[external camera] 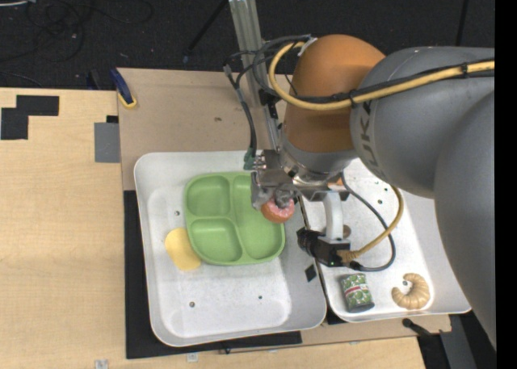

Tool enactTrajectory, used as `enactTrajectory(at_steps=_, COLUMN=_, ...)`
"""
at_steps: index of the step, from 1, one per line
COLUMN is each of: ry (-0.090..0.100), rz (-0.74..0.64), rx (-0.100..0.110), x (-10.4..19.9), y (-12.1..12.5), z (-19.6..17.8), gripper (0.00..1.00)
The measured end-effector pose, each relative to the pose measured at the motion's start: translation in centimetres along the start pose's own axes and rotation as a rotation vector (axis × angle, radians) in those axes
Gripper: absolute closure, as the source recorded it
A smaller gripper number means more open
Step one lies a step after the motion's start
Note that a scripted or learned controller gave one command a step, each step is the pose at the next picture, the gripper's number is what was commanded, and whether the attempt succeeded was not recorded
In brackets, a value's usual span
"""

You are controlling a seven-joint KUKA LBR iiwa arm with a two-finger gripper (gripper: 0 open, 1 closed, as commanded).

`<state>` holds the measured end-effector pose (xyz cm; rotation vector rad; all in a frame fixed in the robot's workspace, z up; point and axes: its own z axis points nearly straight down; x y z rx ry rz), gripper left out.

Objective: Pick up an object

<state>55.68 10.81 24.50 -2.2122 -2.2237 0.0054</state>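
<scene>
My gripper (273,199) hangs over the right edge of a green divided plate (216,230) in the left bin (218,311). A small pink and red round thing (280,211), like a doughnut, sits between the fingertips, and the gripper is shut on it. A yellow lump (182,249) lies against the plate's lower left corner. The wrist and the orange band above it hide the bin's back right corner.
The right bin (420,238) holds a green can (355,291) and a tan croissant (412,291) near its front. The bare floor of the left bin lies in front of the plate. The big grey arm covers the right bin's far side.
</scene>
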Motion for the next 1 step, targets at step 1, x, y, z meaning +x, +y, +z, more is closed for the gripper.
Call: enactTrajectory(at_steps=1, ry=-0.001, rz=0.003, rx=-0.001, x=-0.17, y=0.03, z=-0.01, gripper=0.00)
